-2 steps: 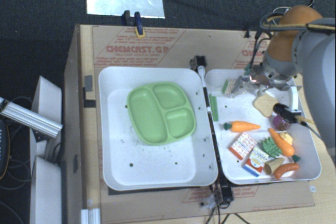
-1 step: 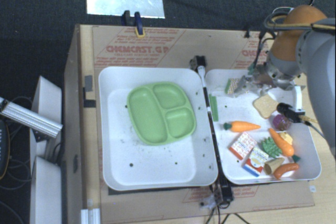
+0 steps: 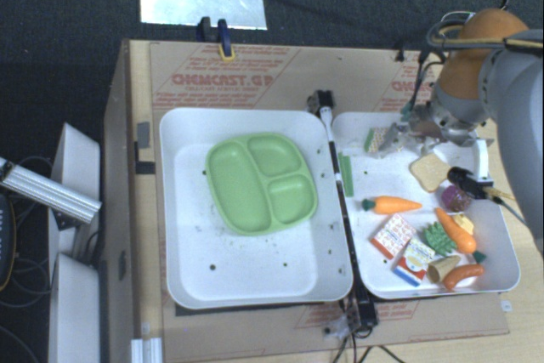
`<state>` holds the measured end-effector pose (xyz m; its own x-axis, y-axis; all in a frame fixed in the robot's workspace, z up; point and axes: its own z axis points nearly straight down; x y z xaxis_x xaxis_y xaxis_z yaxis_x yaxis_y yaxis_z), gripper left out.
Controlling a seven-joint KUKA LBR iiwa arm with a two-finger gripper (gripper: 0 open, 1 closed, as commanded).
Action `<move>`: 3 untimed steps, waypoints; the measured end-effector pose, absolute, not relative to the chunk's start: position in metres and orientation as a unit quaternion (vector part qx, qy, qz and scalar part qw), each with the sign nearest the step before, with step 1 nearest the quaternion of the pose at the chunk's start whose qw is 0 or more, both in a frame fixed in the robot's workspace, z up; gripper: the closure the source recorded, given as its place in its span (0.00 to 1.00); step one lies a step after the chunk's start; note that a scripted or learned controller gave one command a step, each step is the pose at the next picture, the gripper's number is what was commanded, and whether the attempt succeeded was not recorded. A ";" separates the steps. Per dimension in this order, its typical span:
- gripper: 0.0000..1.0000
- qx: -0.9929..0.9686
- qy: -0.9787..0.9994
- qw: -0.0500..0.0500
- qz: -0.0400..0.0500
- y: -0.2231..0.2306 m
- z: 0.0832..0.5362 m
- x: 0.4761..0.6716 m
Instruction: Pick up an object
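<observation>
The hand (image 3: 393, 137) sits low over the far end of the right bin (image 3: 501, 263), close to a small green item (image 3: 372, 139); whether it is wide or narrow cannot be told. Candidate objects lie loose in that bin: a carrot (image 3: 393, 204), a bread slice (image 3: 430, 171), a red-and-white packet (image 3: 392, 235) and a sausage (image 3: 462, 275). The left bin (image 3: 191, 268) carries a green divided plate (image 3: 262, 184), presumably the receiving side. Nothing is visibly gripped.

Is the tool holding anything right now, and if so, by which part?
Cannot be told: the tool sits low at the right bin's far edge, with nothing visibly between its tips.
</observation>
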<state>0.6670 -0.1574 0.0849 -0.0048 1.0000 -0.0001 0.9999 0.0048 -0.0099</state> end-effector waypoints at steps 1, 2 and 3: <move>0.00 -0.706 -0.709 0.004 0.003 -0.182 0.085 0.667; 0.00 -0.705 -0.709 0.003 0.004 -0.163 0.084 0.667; 0.00 -0.706 -0.709 0.003 0.004 -0.162 0.084 0.667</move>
